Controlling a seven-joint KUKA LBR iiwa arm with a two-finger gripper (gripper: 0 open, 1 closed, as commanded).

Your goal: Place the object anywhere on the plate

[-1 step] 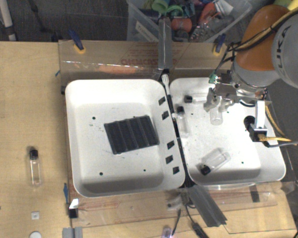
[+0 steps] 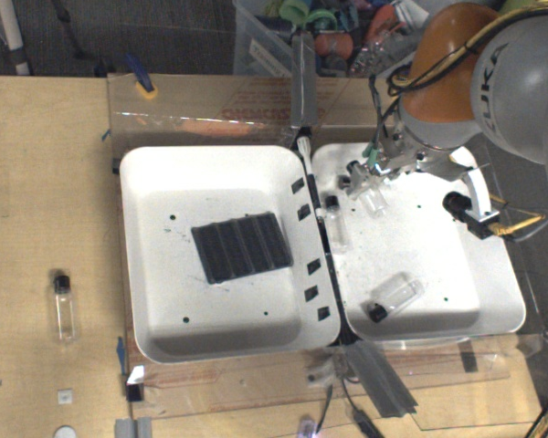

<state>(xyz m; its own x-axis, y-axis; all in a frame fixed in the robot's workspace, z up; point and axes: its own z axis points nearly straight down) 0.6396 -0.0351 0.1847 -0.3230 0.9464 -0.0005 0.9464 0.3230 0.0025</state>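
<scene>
Grey bracket (image 2: pixel 379 383) sits at the near edge, at 6 o'clock, below the seam between the two bins. Left bin (image 2: pixel 135 245) holds the plate (image 2: pixel 242 246), a black ridged slab lying flat near the bin's centre, tilted slightly, touching nothing else.

Right bin (image 2: pixel 466 272) holds the vial (image 2: pixel 395 295), clear with a black cap. It lies on its side at about 6 o'clock in that bin, cap end pointing to 7 o'clock, close to the near wall. It is well apart from the plate, with the bin walls between them.

Gripper (image 2: pixel 373 182) hangs at about 10 o'clock in the right bin, near the divider, well apart from the vial and at 12 o'clock from it. Its tip is a pale clutter against white, so I cannot tell how far open it is; possibly nothing in it, not clear. Arm (image 2: pixel 493 62) enters from 2 o'clock, orange band above the wrist.

Second vial (image 2: pixel 64 307) lies on the bare bench at 9 o'clock, outside both bins. Black tabs (image 2: pixel 310 267) run along the divider. Crate (image 2: pixel 347 7) of coloured items stands at 12 o'clock behind the bins. Blue clip (image 2: pixel 144 85) lies at 11 o'clock.
</scene>
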